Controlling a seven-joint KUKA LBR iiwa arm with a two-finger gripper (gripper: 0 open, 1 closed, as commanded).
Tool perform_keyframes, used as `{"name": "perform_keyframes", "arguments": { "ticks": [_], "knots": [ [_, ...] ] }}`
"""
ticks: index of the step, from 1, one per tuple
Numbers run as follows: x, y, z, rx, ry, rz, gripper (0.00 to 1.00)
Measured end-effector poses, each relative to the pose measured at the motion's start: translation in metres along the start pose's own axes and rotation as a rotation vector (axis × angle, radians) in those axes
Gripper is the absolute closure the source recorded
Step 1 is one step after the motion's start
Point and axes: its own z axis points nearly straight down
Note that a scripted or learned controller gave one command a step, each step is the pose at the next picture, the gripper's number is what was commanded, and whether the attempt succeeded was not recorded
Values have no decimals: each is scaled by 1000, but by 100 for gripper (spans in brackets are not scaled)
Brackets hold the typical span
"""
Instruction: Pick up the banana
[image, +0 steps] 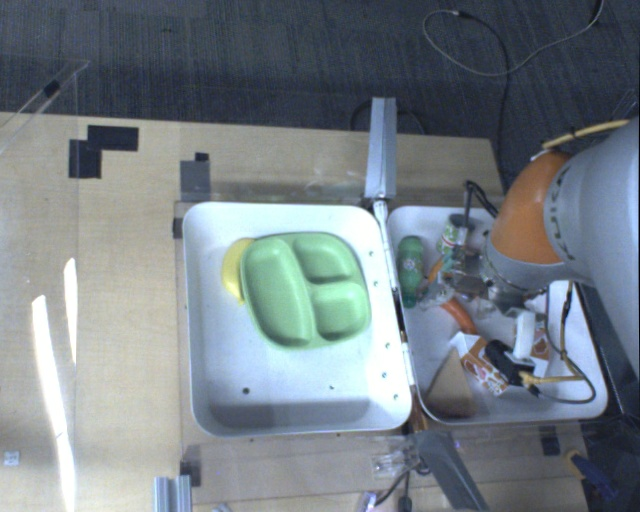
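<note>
Mostly hidden banana (232, 270), under green tray (303, 287), long axis unclear

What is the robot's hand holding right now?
That cannot be told. The gripper sits low in the right bin among small items. The banana lies in the left bin under the green tray.

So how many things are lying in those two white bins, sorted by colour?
Green: 2, the plate and the bottle
Yellow: 1, the banana, mostly under the plate
Orange: 1, a small piece
Brown: 1, a wedge
Total: 5 that I can tell apart; the clutter by the arm is too small to sort.
</note>
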Motion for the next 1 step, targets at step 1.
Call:
{"name": "perform_keyframes", "arguments": {
  "ticks": [1],
  "knots": [
    [-32,-24,-1,-3,-1,-147,0]
  ]
}}
